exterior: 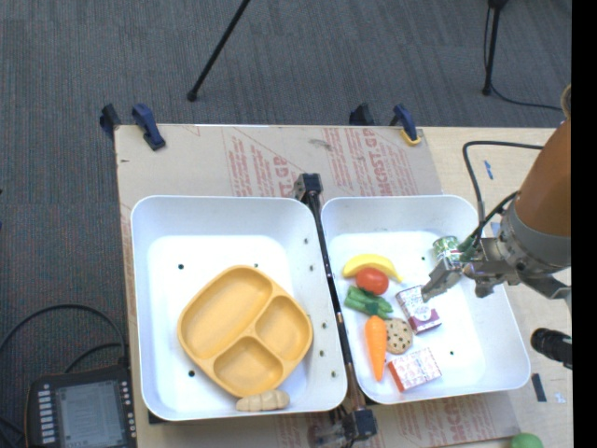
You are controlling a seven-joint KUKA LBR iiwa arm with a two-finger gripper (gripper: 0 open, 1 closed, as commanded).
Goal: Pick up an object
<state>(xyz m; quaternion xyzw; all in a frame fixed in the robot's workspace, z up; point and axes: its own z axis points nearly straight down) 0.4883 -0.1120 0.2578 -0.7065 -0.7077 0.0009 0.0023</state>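
Camera view: the right bin [485, 357] holds a cluster of toy food left of its centre: a banana [371, 265], a tomato [372, 280], a green pepper [367, 301], a carrot [375, 343], a cookie [399, 335], and two small cartons [419, 309] [414, 369]. The arm [550, 194] reaches in from the right, wrist low over the bin's right half. The gripper [438, 284] hangs just right of the upper carton; whether it touches the carton, and whether its fingers are spread, I cannot tell. White floor lies open right of the cluster. The left bin [154, 250] holds a yellow divided tray [244, 329].
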